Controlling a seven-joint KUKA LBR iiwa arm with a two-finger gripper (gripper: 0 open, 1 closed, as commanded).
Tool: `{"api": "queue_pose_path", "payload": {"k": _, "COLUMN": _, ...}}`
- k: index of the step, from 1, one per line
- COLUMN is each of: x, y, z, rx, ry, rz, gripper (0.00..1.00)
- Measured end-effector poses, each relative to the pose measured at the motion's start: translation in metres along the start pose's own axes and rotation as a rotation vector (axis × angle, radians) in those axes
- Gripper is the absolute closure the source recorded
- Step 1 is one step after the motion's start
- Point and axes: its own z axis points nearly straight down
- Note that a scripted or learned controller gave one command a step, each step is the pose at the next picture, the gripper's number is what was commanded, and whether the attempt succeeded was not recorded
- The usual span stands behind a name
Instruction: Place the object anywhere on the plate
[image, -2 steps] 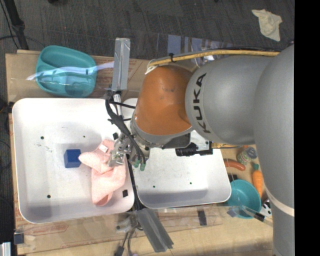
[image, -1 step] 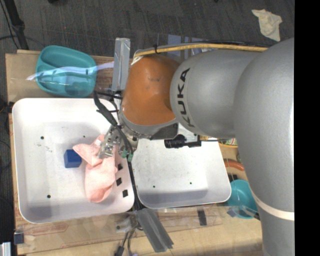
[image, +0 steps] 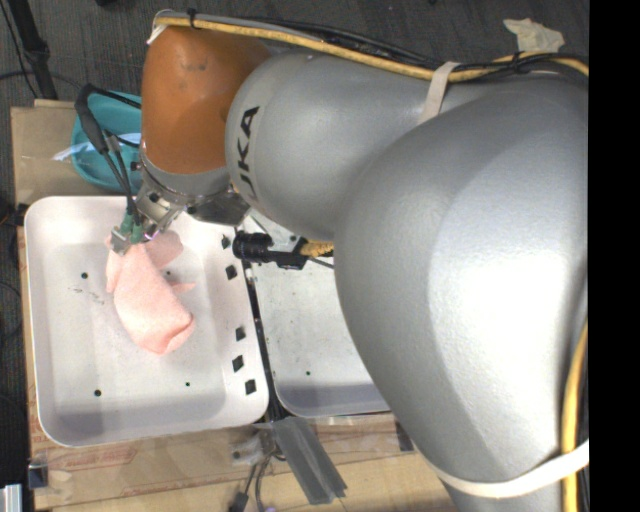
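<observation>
The arm (image: 420, 200) has a smooth grey shell with a soft satin sheen, like painted metal or moulded plastic, and its orange band (image: 190, 90) looks smooth and slightly glossy, with faint scuffs. The left bin (image: 60, 300) is white, smooth plastic with a dull gloss and a few dark specks; the right bin (image: 320, 380) shows the same finish, more speckled. The pink object (image: 150, 300) looks soft and matt, perhaps foam or cloth, though the view is too coarse to be sure. The bench (image: 180, 470) at the lower edge looks like bare, worn wood, matt and rough.
</observation>
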Motion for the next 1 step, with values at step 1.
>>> {"api": "queue_pose_path", "payload": {"k": 1, "x": -0.0665, "y": -0.0113, "z": 0.0016, "rx": 0.000, "ry": -0.001, "rz": -0.162, "gripper": 1.00}}
